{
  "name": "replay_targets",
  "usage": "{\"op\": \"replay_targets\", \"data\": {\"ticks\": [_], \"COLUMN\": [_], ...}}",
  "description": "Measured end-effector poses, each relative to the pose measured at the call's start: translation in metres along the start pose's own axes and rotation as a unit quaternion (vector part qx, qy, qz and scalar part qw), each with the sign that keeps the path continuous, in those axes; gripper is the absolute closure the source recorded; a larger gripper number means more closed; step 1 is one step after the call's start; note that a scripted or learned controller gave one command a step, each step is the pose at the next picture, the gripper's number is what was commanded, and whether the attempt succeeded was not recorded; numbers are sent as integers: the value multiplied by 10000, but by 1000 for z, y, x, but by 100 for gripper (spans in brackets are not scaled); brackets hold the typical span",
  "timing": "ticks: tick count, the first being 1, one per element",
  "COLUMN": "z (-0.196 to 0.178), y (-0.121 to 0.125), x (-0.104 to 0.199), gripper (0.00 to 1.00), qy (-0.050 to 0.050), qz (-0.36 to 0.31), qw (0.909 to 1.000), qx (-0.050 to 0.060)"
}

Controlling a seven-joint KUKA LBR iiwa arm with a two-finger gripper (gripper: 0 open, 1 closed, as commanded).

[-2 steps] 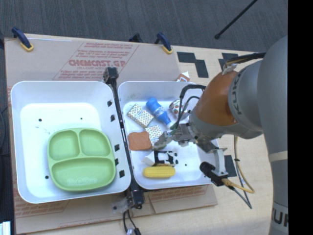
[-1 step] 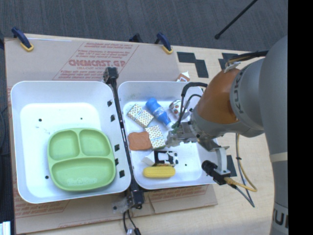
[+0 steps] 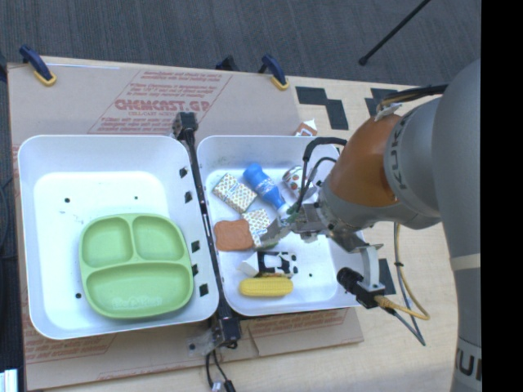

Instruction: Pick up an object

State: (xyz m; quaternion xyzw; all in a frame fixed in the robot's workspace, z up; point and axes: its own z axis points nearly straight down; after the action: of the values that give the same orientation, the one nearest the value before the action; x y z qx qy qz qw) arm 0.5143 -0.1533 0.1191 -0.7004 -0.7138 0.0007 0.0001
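Observation:
The right bin holds several small objects. A blue bottle lies near its middle, with a patterned box to its left. A second patterned box sits lower, beside a brown round piece. A yellow corn cob lies near the front wall, with a small black-and-white piece just above it. My gripper reaches down from the right, low over the second patterned box and just below the blue bottle. The arm's grey body and orange band hide the bin's right part.
The left bin holds a green divided plate. A black clamp sits where the two bins meet. A small brown-and-white item rests on the right bin's far rim. Cables hang beside the arm at the right.

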Motion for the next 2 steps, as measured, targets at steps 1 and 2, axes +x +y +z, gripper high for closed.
{"op": "replay_targets", "data": {"ticks": [1,2], "z": [27,17], "y": [38,38], "x": [42,41], "gripper": [0,100], "qy": [3,-6], "qz": [51,42], "qw": [10000,10000], "qx": [3,7]}}
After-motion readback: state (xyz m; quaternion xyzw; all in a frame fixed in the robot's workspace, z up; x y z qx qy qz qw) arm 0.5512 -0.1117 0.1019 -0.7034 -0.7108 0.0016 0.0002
